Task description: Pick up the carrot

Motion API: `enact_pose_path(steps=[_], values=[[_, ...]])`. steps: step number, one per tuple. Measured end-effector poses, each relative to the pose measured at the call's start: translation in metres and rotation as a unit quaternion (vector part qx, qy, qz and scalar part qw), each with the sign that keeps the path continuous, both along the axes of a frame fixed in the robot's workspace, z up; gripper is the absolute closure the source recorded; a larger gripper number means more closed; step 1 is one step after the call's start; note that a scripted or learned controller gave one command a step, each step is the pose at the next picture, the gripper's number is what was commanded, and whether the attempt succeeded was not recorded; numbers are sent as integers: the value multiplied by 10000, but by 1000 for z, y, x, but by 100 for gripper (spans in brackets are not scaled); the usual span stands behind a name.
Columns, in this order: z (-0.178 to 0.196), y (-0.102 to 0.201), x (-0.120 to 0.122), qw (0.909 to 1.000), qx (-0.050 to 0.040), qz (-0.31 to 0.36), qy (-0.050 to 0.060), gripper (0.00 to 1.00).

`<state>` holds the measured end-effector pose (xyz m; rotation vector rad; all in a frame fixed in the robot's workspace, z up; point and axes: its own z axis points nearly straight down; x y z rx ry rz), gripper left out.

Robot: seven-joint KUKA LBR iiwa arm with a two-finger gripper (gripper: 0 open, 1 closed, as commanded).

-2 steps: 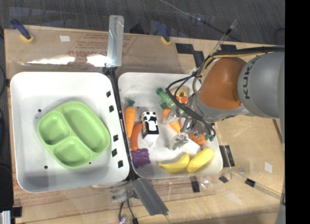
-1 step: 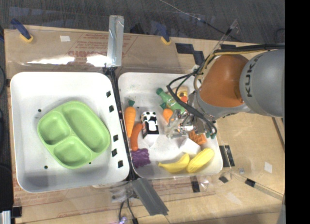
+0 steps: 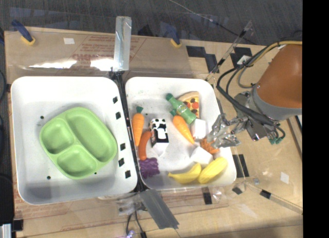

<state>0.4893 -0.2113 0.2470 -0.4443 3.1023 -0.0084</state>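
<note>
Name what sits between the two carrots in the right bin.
Between the left carrot and the right carrot, the camera view shows a black-and-white toy on the bin floor.

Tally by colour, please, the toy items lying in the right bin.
Orange: 3, carrot, carrot, piece
Yellow: 2, banana, lemon
Green: 1, bottle
Purple: 1, grapes
Red-orange: 1, sausage
Pizza: 1
Black-white carton: 1
White blocks: 2
Total: 12

Green divided plate [image 3: 78,142] in left bin [image 3: 20,129]; banana [image 3: 186,174], perhaps grapes [image 3: 149,167], right.

The divided plate [image 3: 78,142] lies in the left bin [image 3: 31,90].
</note>
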Motion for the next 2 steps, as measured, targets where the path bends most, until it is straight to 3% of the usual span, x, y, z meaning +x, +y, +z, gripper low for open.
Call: enact_pose_path(steps=[1, 2], values=[[-15, 46, 37, 9991, 26, -425, 27, 100], [-4, 46, 39, 9992, 17, -406, 12, 100]])
